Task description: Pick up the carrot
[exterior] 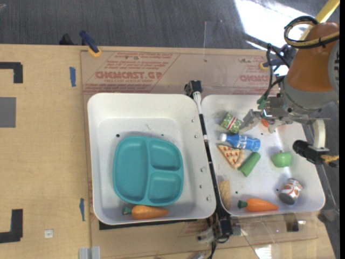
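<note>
1. The claw (262, 117) hangs over the far part of the right bin (318, 198), under the grey arm with the orange band (312, 53); its fingers stand a little apart, with only a small orange-red spot seen between them, and I cannot tell if they hold something.
2. Just beside the claw, on its left, lies a green and white packet (230, 122); below it a blue bottle (242, 142), a pizza slice (231, 155) and a green cylinder (249, 164), all close together.
3. A green round fruit (281, 158) and a small can (291, 190) lie more to the right in this bin.
4. One carrot (260, 204) lies at the near wall of the right bin; its long axis runs left to right, green top to the left, tip to the right.
5. The left bin (102, 144) holds a teal divided plate (148, 170); a second carrot (146, 211) lies just under the plate's near edge, also left to right, green top to the left.
6. Both bins stand side by side on the table (38, 161).
</note>
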Robot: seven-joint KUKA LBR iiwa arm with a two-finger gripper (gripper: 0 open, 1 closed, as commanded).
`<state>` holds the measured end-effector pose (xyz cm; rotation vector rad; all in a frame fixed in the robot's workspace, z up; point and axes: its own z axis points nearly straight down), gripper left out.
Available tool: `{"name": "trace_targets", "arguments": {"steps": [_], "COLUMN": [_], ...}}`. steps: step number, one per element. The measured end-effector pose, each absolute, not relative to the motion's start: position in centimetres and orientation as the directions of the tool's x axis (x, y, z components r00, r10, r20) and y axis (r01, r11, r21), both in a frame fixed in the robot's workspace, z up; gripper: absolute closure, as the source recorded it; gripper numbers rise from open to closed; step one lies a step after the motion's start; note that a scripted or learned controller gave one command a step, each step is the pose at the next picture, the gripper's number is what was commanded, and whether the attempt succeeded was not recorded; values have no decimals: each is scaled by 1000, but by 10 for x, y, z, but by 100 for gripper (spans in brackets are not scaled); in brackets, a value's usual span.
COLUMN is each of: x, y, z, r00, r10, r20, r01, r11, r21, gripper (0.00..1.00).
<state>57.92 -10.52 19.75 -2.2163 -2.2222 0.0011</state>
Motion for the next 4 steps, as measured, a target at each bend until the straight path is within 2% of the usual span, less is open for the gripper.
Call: {"name": "trace_targets", "arguments": {"steps": [1, 2, 3, 4], "x": [509, 479, 480, 481], "y": [-62, -26, -53, -64], "z": [311, 258, 262, 273], "r00": [-247, -152, -481, -736], "r10": [969, 988, 877, 677], "r20": [-3, 2, 1, -6], "r01": [969, 988, 877, 677], "r11": [247, 152, 481, 736], "r21": [6, -5, -2, 4], "gripper": [0, 0, 0, 0]}}
